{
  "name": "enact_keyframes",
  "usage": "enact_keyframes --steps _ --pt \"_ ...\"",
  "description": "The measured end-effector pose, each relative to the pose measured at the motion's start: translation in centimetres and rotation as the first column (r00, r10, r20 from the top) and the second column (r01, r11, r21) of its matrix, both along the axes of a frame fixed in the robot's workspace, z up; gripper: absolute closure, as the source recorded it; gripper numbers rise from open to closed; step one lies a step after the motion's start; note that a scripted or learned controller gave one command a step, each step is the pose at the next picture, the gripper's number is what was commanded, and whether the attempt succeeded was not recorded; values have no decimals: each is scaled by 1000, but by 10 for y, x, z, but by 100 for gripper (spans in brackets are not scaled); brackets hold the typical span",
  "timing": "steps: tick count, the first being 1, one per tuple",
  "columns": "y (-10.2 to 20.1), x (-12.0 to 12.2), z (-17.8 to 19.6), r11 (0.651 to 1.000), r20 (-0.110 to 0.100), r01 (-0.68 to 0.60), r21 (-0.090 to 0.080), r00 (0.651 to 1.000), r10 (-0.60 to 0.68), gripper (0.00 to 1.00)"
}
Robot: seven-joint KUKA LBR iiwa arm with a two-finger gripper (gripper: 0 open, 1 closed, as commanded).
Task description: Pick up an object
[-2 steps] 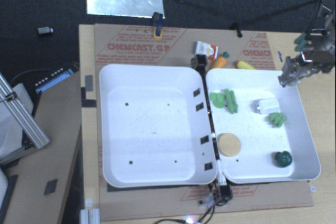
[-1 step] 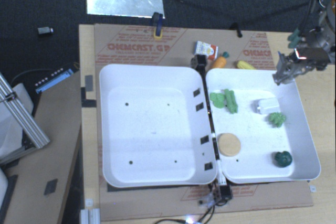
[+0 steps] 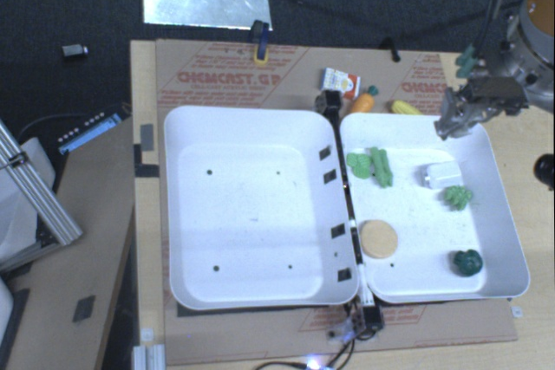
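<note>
From my seat I count five candidates for the pick, all lying in the right bin (image 3: 499, 186). A pale green piece beside a darker green strip (image 3: 380, 166) sits at about ten o'clock in that bin. A small white block (image 3: 440, 175) lies toward two o'clock, with a light green crumpled bit (image 3: 457, 197) just below it. A flat tan disc (image 3: 378, 238) rests near the inner wall at seven o'clock, and a dark green lump (image 3: 468, 262) sits at five o'clock near the outer corner.

The hand (image 3: 453, 124) hangs over the bin's far right corner, at roughly one o'clock, apart from all the objects. I see nothing between its fingers, though I cannot tell how far apart they stand; the metal there blurs together.

The left bin (image 3: 186, 212) adjoins the right one along a hinged seam. On the counter (image 3: 217, 69) beyond the bins lie an orange item (image 3: 362, 102) and a yellow one (image 3: 403, 107).
</note>
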State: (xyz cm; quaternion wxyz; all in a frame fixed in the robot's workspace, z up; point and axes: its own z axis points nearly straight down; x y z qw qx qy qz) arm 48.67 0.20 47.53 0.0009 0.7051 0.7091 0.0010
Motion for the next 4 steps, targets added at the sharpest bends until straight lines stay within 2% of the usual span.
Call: enact_keyframes --steps 1,2,3,4 --pt "1 0 21 1000 2 2 0 1000 -2 100" --pt "-33 3 62 1000 5 7 -1 1000 -7 100" --pt "-3 -1 -120 1000 -17 3 0 1000 -3 100" --pt "-4 1 -1 1000 13 1 1 1000 -1 100"
